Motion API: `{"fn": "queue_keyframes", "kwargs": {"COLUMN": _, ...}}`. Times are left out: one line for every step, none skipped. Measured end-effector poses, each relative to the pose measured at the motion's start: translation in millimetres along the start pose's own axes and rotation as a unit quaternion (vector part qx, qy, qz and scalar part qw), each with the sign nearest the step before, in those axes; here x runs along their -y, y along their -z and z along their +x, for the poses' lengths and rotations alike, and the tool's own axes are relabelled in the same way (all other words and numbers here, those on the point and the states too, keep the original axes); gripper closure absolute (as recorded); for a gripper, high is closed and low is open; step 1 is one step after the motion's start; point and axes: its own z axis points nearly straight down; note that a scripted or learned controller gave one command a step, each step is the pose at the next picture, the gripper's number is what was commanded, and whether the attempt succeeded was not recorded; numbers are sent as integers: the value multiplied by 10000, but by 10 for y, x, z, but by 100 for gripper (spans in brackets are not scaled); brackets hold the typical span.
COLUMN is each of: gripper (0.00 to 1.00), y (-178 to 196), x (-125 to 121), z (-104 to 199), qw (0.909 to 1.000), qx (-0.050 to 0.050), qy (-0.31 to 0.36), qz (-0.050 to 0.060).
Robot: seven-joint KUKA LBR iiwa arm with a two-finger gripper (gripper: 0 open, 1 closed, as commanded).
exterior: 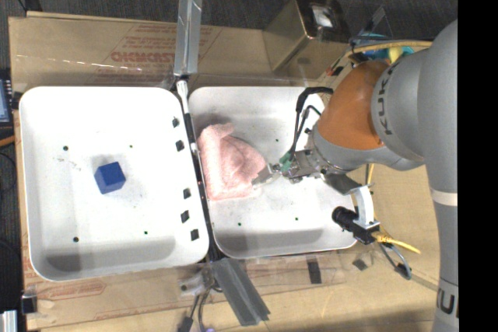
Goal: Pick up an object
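Gripper (pixel 268 173) sits low in the right bin (pixel 268 233), at the right edge of the pink cloth (pixel 228 161). The cloth is bunched in a soft heap against that bin's left wall, beside the divider between the two bins. The metal fingers (pixel 263 176) point left and appear to meet the cloth's right fringe; I cannot tell whether they are parted or closed, nor whether any fabric lies between them.

Judgement: the step in hand is the approach-and-grasp on the cloth. To do it well, the fingers should straddle a raised fold, not the thin fringe, and press down into the heap before closing, so that enough fabric is caught. A grip on the edge alone would likely slip out on the lift. Lift straight up, slowly, clear of the bin wall.

Position of the target against the fingers: the bulk of the cloth lies to their left and slightly up in the view, touching or just beside the tips.

Blue cube (pixel 110 176) lies alone in the left bin (pixel 47 109), well apart from the arm.
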Motion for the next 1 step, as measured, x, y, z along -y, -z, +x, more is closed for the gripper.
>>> {"fn": "queue_keyframes", "kwargs": {"gripper": 0, "y": -282, "x": -795, "z": 523, "qw": 9988, "qx": 7, "qy": 490, "qz": -5}}
